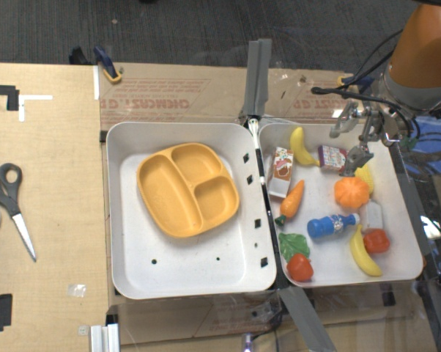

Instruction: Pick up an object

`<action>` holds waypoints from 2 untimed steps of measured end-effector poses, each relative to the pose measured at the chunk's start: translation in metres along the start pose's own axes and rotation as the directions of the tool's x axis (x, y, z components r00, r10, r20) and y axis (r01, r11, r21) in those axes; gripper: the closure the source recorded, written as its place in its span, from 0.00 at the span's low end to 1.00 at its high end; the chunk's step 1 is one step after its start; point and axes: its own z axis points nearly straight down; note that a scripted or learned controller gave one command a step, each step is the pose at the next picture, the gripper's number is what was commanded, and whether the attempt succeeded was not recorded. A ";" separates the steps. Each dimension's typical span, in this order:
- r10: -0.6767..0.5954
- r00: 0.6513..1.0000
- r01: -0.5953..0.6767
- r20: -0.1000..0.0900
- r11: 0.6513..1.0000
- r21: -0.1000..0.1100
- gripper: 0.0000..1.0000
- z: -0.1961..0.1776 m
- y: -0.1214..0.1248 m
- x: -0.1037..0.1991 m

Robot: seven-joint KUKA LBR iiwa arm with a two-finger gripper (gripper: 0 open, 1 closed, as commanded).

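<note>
On my feed, left to right. Desk (45,218): pale wood, one pair of scissors (15,207) at its left edge, cardboard sheet behind the bins, dark floor beyond.

Left bin (118,218): one orange three-section plate (187,189), lying flat.

Right bin (404,266), all candidates for picking: one small carton (280,171); one carrot (292,199); one green leafy piece (292,243); two red tomatoes (299,268) (376,241); two bananas (302,146) (364,254); one blue bottle (332,226); one purple packet (331,156); one orange (351,193); one lemon (364,177); one white item beside the far tomato, kind unclear.

End effector (358,156): hangs over the bin's back right, just above the orange, beside the packet. I cannot tell how its fingers are set, and I see nothing held.
</note>
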 end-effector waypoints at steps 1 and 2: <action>0.129 0.992 -0.129 0.006 0.992 0.001 0.00 0.110 -0.065 0.001; 0.245 0.969 -0.245 0.020 0.970 -0.002 0.00 0.112 -0.067 0.014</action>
